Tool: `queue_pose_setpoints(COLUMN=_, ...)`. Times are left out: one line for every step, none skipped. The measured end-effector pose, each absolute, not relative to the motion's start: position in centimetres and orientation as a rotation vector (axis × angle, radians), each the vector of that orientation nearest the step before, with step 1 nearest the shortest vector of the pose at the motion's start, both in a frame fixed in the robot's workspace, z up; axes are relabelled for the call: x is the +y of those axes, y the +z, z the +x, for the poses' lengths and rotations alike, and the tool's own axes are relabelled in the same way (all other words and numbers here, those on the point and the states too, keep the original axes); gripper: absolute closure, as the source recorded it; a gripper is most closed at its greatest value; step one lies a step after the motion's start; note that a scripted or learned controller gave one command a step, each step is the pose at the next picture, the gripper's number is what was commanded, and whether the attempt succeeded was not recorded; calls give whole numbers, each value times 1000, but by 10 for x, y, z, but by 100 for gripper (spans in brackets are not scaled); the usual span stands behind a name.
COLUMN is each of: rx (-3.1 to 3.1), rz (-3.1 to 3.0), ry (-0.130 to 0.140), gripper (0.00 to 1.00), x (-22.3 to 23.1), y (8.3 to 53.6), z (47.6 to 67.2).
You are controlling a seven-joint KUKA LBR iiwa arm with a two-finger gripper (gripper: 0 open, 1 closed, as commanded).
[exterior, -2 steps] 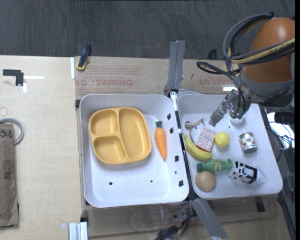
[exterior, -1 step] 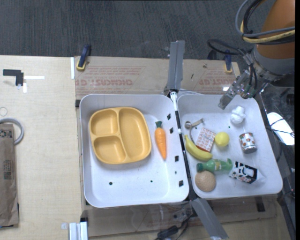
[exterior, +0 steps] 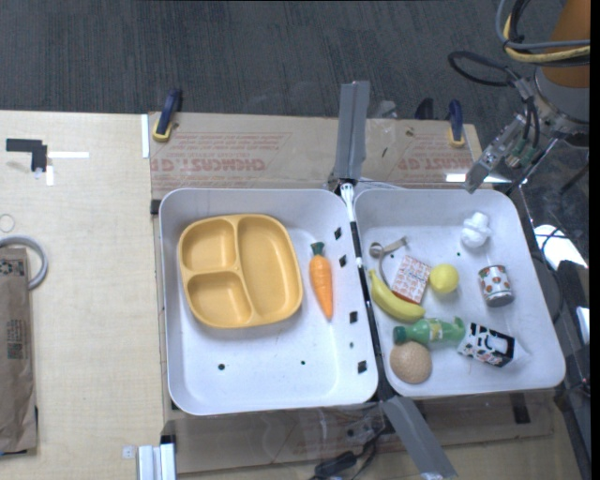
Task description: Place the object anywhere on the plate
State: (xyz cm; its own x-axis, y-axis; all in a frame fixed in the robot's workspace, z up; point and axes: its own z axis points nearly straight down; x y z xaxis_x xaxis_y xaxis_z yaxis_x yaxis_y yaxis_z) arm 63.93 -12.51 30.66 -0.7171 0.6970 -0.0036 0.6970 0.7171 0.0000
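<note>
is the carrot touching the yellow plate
Apart. The camera view shows a strip of white bin floor between the carrot and the right rim of the yellow plate; the carrot lies just beside it.

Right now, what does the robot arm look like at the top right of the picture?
Its orange band sits at the top right corner, with black and yellowish cables looping beside it. Below hangs a grey metallic end effector with thin dark wires along it.
</note>
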Motion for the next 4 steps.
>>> queue_pose_setpoints(rx=2731, rz=1550, ry=-3, gripper=100, x=-194, y=320, z=570)
queue_pose_setpoints(rx=2485, rz=1922, ry=-4, gripper=100, x=-223, y=324, z=525)
queue_pose_setpoints(rx=2485, rz=1922, ry=-4, gripper=0, x=-222, y=323, z=525)
queue_pose_setpoints(rx=2486, rz=1917, ry=-7, gripper=100, x=-223, y=332, z=526)
